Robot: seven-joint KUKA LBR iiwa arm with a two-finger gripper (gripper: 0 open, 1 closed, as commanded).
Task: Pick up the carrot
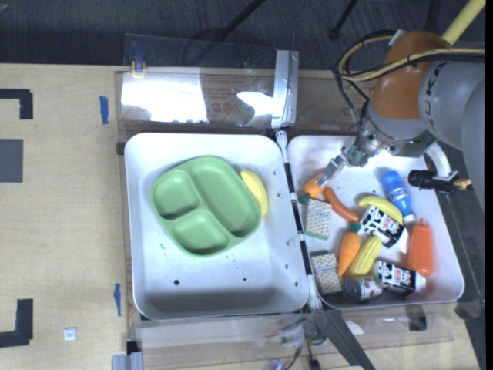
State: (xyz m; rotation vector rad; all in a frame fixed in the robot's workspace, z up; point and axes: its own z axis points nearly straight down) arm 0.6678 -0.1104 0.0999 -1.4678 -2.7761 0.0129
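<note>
An orange carrot [348, 252] lies in the right bin [447, 284], next to a yellow corn cob [368, 254]. A second orange-red, carrot-like piece [340, 204] lies nearer the bin's left wall, with a small orange piece [313, 185] just above and left of it. My gripper [326, 175] reaches down and left from the wrist into the back left part of the right bin. Its tip is right by the small orange piece and well above the carrot beside the corn. I see nothing clearly held.
The right bin also holds a banana [377, 203], a blue bottle [394, 190], an orange bottle [420, 247], two cow-patterned cartons [380, 224] and two patterned pads [317, 219]. The left bin [146, 284] holds a green divided plate [204, 203] and a yellow fruit [256, 191].
</note>
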